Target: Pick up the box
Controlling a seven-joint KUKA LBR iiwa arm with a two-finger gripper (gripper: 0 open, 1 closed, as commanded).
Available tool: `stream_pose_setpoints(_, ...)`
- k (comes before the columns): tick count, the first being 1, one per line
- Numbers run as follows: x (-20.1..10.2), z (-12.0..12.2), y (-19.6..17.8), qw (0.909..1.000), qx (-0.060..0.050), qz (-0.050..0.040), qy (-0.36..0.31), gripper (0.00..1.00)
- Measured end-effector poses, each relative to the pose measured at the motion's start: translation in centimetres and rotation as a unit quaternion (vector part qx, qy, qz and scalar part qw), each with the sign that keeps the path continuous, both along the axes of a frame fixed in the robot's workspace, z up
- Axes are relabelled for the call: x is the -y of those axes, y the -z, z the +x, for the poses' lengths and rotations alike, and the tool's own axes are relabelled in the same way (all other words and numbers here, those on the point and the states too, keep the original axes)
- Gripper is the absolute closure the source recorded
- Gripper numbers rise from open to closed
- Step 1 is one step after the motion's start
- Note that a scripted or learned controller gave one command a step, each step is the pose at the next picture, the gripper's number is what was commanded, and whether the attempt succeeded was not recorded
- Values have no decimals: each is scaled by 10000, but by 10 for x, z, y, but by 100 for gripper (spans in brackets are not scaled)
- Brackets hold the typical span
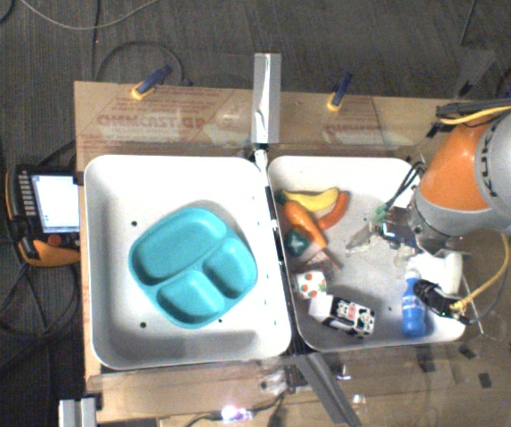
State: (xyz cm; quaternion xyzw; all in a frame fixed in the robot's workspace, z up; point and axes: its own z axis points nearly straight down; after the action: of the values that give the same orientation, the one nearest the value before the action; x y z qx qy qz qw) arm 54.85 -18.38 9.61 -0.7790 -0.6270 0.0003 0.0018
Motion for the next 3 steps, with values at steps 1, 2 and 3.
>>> stream_pose_setpoints(1, 19, 74, -61, 9995, 7, -24, 299, 0)
stream_pose_setpoints(2, 1, -13, 3, 9999, 46, -18, 119, 0)
stream_pose_setpoints(3, -39, -8, 4, 9972, 55, -45, -747, 0)
